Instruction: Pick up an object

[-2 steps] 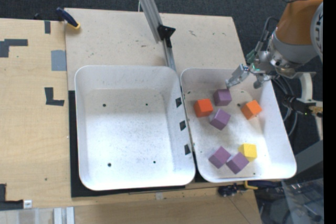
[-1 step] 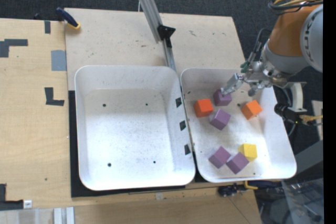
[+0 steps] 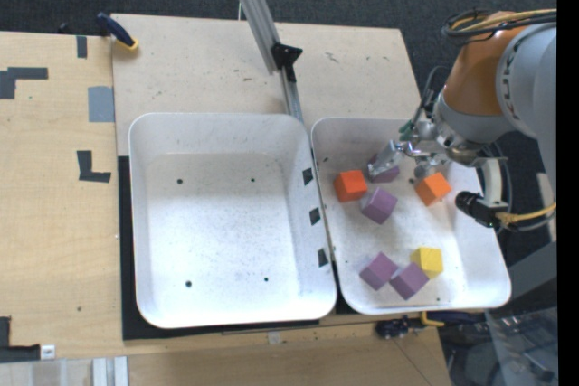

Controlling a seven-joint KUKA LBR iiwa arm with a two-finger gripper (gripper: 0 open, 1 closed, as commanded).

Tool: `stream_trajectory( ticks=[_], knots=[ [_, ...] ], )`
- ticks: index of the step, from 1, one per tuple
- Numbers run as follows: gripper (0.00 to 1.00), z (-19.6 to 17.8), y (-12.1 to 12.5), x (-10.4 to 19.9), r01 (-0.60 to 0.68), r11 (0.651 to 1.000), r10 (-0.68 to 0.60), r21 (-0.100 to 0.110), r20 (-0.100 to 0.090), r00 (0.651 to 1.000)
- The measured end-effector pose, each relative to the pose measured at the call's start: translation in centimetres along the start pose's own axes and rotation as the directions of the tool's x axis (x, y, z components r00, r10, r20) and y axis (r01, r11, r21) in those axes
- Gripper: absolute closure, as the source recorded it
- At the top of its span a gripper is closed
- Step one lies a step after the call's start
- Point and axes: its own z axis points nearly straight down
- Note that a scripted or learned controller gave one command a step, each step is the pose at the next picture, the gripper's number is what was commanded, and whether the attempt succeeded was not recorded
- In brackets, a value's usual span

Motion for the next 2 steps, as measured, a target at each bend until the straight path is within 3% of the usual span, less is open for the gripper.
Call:
stream_trajectory(
  ticks=[1,2],
  knots=[
    [0.0,5.4,-0.2,0.1,0.0,1.0,0.0,0.002,0.0,1.0],
    [1.0,4.1,0.0,0.2,0.001,1.0,-0.001,-0.003,-0.001,1.0]
  ],
)
